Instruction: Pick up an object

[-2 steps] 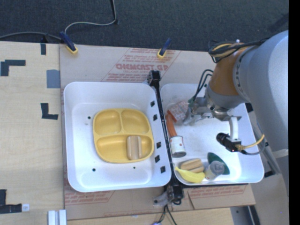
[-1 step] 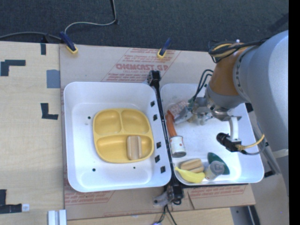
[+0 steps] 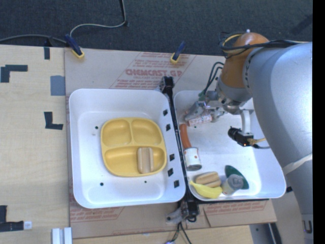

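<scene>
My gripper (image 3: 199,116) hangs low over the upper left part of the right bin (image 3: 264,173), below the orange band (image 3: 234,71) of the arm. Just under and left of it lies an orange stick-shaped object (image 3: 183,134) along the bin's left wall. A small white can (image 3: 193,158) rests below that. At the bin's front edge sit a tan bun (image 3: 207,178), a yellow banana (image 3: 205,190) and a grey cup on a dark green piece (image 3: 235,180). I see nothing held in the gripper.
The left bin (image 3: 84,136) holds a yellow divided plate (image 3: 118,136) with a tan bread-like piece (image 3: 145,159) in its lower section. The grey arm (image 3: 282,100) covers the right bin's right side. Clamps and a cable lie at the back.
</scene>
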Action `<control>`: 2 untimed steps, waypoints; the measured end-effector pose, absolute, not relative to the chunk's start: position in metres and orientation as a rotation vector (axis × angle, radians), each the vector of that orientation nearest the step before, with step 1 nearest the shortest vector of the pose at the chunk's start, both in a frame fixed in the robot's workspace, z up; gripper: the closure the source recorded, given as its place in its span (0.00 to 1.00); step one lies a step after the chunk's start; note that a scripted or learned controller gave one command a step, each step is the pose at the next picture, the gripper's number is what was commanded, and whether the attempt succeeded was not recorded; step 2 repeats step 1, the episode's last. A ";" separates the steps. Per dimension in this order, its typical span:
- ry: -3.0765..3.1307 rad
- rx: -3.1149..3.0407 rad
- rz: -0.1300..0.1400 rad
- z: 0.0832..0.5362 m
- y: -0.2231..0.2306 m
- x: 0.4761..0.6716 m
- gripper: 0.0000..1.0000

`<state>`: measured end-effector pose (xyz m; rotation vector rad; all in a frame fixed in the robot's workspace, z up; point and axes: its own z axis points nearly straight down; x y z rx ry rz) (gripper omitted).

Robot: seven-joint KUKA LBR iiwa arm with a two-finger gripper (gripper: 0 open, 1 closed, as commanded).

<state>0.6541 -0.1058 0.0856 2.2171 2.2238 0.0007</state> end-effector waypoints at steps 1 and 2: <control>2.224 2.232 -0.020 0.084 -0.098 0.665 0.00; 2.224 2.232 -0.020 0.084 -0.098 0.665 0.00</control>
